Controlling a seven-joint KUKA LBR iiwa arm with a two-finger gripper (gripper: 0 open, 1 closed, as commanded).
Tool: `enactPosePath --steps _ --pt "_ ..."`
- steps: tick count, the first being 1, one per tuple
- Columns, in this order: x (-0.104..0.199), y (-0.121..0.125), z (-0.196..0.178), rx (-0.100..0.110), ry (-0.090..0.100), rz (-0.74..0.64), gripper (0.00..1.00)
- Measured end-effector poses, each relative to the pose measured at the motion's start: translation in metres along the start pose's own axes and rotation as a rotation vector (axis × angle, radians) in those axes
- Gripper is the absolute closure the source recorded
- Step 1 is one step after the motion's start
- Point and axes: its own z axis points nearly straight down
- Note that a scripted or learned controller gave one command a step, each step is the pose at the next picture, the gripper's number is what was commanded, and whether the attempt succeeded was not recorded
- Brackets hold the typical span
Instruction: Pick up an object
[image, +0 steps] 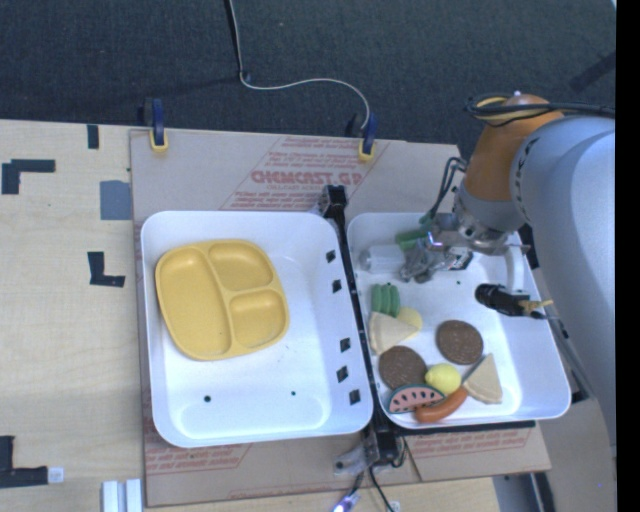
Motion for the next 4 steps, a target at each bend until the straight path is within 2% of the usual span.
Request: enactPosePath --steps 1,2,3,4 --pt "0.036 0.001 -0.001 -0.017 -0.034 -0.002 0.00" --pt "0.044 0.000 -0.001 -0.019 -0.045 0.002 0.00" --pt "-0.028 0.005 -0.112 -0.077 -0.037 0.002 0.00" --pt "-0.028 0.013 -0.024 -0.079 -0.033 -0.005 0.00"
